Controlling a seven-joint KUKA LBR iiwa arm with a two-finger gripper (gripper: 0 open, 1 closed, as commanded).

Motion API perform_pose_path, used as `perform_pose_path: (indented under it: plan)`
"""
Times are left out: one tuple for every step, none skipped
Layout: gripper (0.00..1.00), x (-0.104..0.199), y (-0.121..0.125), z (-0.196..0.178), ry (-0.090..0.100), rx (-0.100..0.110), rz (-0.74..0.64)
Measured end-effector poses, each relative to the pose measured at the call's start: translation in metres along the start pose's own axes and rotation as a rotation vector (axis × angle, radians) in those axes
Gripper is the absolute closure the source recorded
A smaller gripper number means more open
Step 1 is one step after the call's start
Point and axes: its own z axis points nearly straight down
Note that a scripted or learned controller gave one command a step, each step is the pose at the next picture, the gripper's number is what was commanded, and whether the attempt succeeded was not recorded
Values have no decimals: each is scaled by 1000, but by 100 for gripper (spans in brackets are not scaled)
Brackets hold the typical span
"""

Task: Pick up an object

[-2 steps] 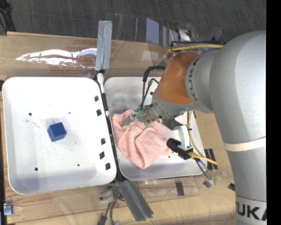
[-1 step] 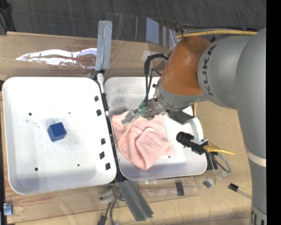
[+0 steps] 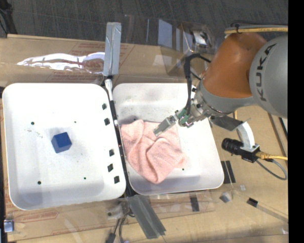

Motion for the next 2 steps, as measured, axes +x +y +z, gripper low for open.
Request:
perform_pose_path:
  plan:
    - [0, -4, 26, 157, 2, 2, -35]
    - [0, -25, 82, 158, 1, 1, -31]
